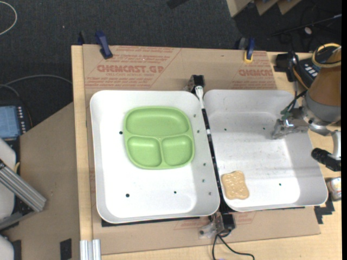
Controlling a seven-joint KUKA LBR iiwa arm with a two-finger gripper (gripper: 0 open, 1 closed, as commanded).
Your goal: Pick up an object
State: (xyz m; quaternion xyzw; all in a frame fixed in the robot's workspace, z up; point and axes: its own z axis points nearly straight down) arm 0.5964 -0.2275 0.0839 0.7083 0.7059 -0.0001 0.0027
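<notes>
I see the tan waffle-like object (235,185) lying flat at the near-left corner of the right bin (255,145). Gripper (283,127) sits over that bin's far-right part, well apart from it. Green 3-compartment plate (159,137) in the left bin (108,161).

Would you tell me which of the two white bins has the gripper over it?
The right bin, which holds the tan waffle. The gripper hangs over its upper right part. The left bin holds the green tray.
</notes>
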